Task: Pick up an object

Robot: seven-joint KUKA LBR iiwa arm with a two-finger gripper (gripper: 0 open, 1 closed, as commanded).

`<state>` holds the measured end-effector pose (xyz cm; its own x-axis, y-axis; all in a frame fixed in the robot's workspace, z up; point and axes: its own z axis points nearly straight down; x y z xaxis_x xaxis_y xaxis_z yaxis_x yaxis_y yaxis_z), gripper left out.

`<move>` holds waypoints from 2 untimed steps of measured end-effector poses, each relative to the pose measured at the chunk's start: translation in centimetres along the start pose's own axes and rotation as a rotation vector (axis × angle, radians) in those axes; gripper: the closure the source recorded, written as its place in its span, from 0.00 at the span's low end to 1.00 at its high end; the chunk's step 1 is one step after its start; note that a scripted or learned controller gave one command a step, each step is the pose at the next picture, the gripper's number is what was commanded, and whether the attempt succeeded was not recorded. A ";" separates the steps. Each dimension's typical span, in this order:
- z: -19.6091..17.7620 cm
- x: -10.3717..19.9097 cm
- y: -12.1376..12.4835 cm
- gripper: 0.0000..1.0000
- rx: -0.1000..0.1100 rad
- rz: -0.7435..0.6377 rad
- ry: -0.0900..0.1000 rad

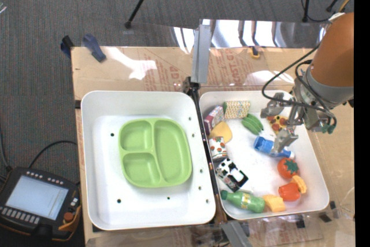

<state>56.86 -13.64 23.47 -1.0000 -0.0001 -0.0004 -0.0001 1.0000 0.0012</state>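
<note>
The right bin [317, 173] holds several toy groceries. A blue bottle [265, 144] lies at its middle right, with a red tomato [287, 168] just below it. A green pepper [252, 123] and a red-and-yellow spotted item [278, 121] sit further up. My gripper [284, 140] hangs over the bin's right side, directly above the blue bottle's right end and touching or nearly touching it. Nothing is visibly lifted.
Along the right bin's left wall lie a pink carton [213, 117], a patterned box [237, 109], a can [218, 147], a black-and-white carton [231, 173] and a green bottle [243, 200]. Orange pieces [289, 190] fill the lower right corner. The left bin [101, 110] holds a green divided plate [155, 152].
</note>
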 end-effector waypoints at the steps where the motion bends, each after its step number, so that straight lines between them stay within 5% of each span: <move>1: 15.0 -6.0 -2.5 0.00 -0.001 -0.025 0.002; 2: 14.7 -2.1 -7.6 0.00 0.000 -0.074 -0.001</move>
<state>58.93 -21.23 8.80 -0.9973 -0.0740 -0.0013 -0.0740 0.9973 0.0012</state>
